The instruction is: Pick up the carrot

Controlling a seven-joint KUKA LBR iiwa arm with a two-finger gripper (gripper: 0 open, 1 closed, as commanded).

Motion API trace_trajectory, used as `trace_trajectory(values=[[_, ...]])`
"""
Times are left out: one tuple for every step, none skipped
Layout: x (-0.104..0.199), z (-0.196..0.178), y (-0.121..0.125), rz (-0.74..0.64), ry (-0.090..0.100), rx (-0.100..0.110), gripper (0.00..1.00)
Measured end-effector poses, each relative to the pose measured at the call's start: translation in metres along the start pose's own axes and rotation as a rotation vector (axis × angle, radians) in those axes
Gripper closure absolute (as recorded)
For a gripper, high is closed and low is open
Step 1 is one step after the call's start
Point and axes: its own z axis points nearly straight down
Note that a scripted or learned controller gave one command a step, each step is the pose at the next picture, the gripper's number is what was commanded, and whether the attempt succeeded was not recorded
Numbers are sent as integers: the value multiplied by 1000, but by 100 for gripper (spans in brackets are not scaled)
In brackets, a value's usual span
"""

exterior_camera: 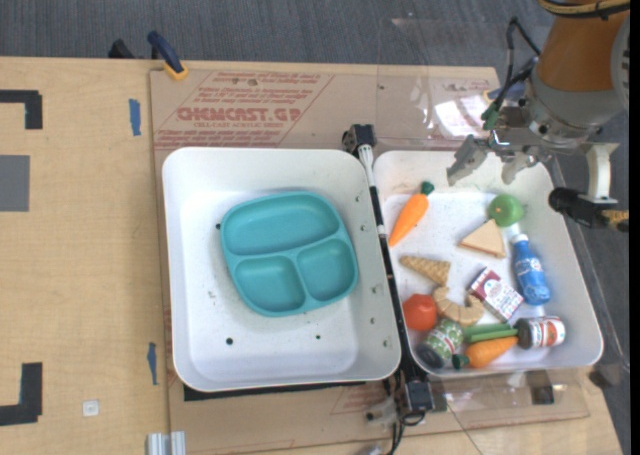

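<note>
The carrot (pixel 409 216) lies loose at ten o'clock in the right bin (pixel 585 288), by the divider. The end effector (pixel 490 158) hovers open and empty at twelve o'clock. Approach stage, I judge: next, shift toward eight o'clock, then descend.

The bench (pixel 70 243) is light wood and fills the left and lower frame. A sheet of printed cardboard (pixel 250 108) lies flat on it at centre. On the cardboard sit two shallow white bins side by side, touching: the left bin (pixel 200 273) at centre, the right bin (pixel 580 313) toward the lower right.
</note>
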Motion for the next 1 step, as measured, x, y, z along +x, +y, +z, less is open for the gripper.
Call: trace_trajectory(values=[[9, 130, 18, -128, -5, -17, 0]])
